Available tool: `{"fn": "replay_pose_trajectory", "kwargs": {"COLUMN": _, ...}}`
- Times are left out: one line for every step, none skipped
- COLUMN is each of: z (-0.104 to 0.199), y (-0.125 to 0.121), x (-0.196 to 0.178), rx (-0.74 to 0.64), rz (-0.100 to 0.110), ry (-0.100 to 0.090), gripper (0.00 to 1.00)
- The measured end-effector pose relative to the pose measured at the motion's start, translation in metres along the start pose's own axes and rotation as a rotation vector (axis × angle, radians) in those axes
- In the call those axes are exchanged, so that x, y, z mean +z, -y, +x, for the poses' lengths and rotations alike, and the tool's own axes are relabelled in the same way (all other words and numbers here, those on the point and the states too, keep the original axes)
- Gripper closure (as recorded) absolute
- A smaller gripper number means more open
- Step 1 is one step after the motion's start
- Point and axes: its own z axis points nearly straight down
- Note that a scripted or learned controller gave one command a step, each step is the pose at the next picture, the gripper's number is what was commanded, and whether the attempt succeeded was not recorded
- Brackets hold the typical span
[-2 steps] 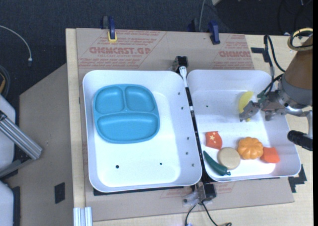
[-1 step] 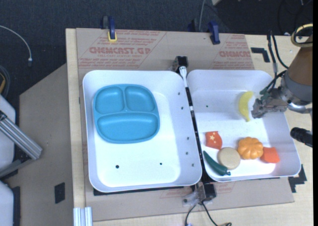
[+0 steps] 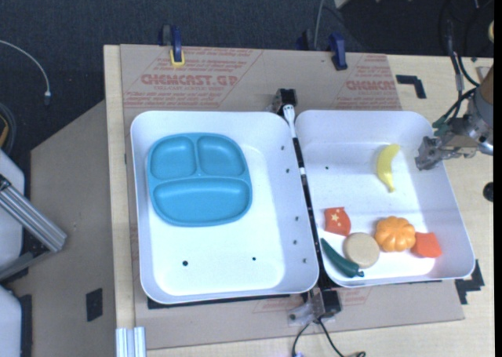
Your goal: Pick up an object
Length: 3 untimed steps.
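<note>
A blue divided plate (image 3: 201,179) is parked in the left bin (image 3: 157,269). In the right bin (image 3: 345,132), a banana (image 3: 387,166), red block (image 3: 337,220), orange pumpkin (image 3: 394,234), beige disc (image 3: 361,249) and green pepper (image 3: 340,259) are scattered. The gripper (image 3: 431,153) is hung over that bin's right rim, near the banana; its grip state can't be made out.

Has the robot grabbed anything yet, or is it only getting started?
Only getting started. Nothing looks picked: the banana, the orange pumpkin and the other toys lie in the right bin. The gripper sits at that bin's right rim, near the banana, with nothing visibly in it. The whole grasp and lift remain.
</note>
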Motion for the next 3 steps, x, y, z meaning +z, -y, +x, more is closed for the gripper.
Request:
{"fn": "replay_pose_trajectory", "kwargs": {"z": 0.000, "y": -0.001, "x": -0.011, "rx": 0.000, "rz": 0.004, "ry": -0.001, "gripper": 1.00}}
{"fn": "replay_pose_trajectory", "kwargs": {"z": 0.061, "y": -0.017, "x": -0.012, "rx": -0.007, "rz": 0.005, "ry": -0.005, "gripper": 1.00}}
{"fn": "replay_pose_trajectory", "kwargs": {"z": 0.122, "y": -0.018, "x": -0.017, "rx": -0.006, "rz": 0.008, "ry": -0.007, "gripper": 1.00}}
